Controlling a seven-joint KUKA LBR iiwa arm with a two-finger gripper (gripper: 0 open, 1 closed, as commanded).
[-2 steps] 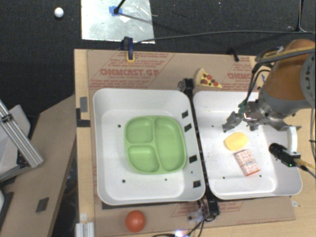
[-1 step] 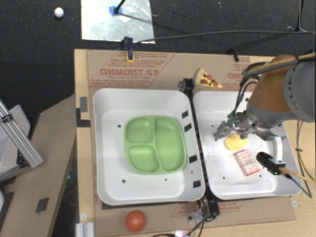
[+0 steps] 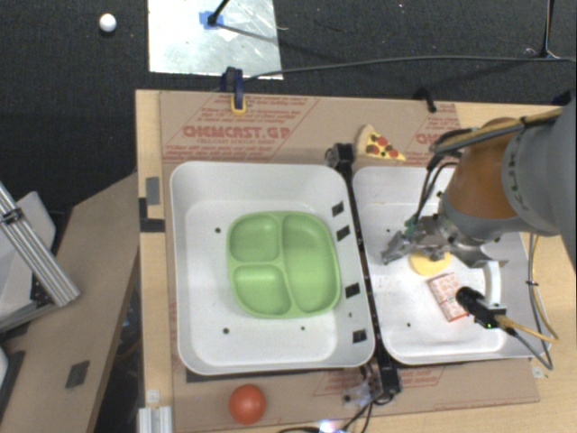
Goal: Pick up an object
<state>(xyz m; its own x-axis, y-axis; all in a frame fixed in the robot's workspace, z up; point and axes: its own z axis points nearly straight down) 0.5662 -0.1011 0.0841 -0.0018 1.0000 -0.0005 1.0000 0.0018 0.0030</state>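
Yellow round piece, the likeliest pick, lay flat near the middle of the right bin when you looked down through the camera view. The gripper hung right over that piece's left edge, reaching in on the grey arm with its orange band from the bin's right side. You could not tell whether the pincer was spread or pressed together, because the arm's own metalwork crowded that spot, and nothing could be seen pinched in it. The yellow piece sat on the bin floor, partly covered by the gripper. Just beside it, toward the right bin's front edge, lay a small red-and-white packet, set at a slant and apart from the walls. In the left bin you had a green divided plate resting flat near the middle, three compartments up. On the bench, outside the bins, a toy pizza slice lay against the back edge of the right bin near its left corner, and a red ball sat beyond the front edge of the left bin. A blue-and-yellow clamp gripped the bench's back edge, with a silvery sheet behind it and a small white ball well off to the left on the dark floor.
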